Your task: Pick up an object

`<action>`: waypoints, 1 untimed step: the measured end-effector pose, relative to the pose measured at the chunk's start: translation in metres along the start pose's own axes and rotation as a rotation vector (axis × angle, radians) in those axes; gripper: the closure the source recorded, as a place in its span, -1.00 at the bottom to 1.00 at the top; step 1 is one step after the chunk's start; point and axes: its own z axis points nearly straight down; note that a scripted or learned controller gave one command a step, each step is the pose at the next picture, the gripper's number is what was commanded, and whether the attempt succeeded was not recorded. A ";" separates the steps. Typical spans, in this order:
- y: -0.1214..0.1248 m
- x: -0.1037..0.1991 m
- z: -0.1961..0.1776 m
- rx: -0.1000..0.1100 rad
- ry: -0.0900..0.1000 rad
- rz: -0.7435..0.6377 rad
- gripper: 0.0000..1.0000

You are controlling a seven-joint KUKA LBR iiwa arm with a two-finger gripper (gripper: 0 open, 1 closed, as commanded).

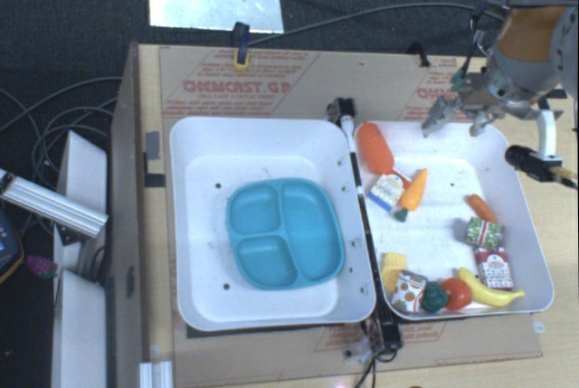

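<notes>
Gripper: I see it (459, 118) hanging over the far edge of the right bin (529, 223), its 2 fingers spread apart with nothing between them.

Arm pose: the arm (534, 33) comes in from the right, wrist tipped down, fingertips pointing at the bin's far rim, well apart from every toy.

Targets: all lie in the right bin. An orange sausage (374, 148) sits at the far left corner; a small carton (387, 193) and a carrot (413, 188) touch each other just nearer. A second carrot (481, 207) lies right of centre, with 2 more cartons (488, 250) near it. A banana (488, 288), tomato (456, 291) and other bits crowd the near edge.

Handling: I judge these as light hollow plastic play food, stiff and smooth, so likely slippery under the pads.

Best hold: I'd take the sausage across its narrow width at the middle; it lies closest to the gripper and has space around it. The near-edge pile looks too crowded for a clean pinch.

Left bin: it (199, 160) holds a blue tray (285, 232).
</notes>
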 end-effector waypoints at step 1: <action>-0.022 0.007 0.122 -0.006 -0.002 0.001 -1.00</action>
